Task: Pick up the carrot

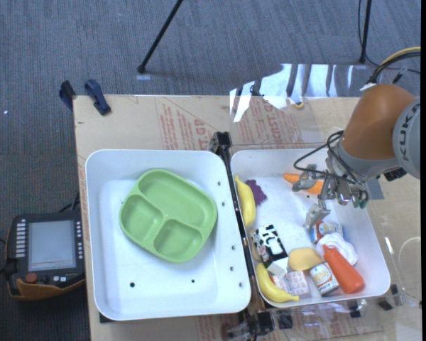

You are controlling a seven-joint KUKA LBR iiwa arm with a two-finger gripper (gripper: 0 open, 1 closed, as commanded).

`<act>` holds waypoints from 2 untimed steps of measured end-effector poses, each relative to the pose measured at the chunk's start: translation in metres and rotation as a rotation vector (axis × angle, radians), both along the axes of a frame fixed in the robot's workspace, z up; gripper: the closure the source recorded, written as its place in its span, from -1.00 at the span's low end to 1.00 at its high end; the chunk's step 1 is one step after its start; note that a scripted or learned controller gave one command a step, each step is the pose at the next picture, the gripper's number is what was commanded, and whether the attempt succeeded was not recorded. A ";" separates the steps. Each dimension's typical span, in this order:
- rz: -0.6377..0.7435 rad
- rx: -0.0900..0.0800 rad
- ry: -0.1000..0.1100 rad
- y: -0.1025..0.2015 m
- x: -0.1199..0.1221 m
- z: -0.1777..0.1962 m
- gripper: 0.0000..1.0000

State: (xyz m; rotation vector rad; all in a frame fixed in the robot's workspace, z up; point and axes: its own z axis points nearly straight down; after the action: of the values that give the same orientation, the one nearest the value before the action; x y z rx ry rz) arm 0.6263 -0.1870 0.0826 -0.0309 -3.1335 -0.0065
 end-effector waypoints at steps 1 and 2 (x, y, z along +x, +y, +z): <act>0.007 -0.003 -0.016 0.002 0.006 0.017 1.00; 0.009 -0.003 -0.015 0.003 0.006 0.017 -1.00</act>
State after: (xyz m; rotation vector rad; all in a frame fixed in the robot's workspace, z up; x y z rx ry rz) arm 0.6322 -0.1844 0.0995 -0.0175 -3.1488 -0.0022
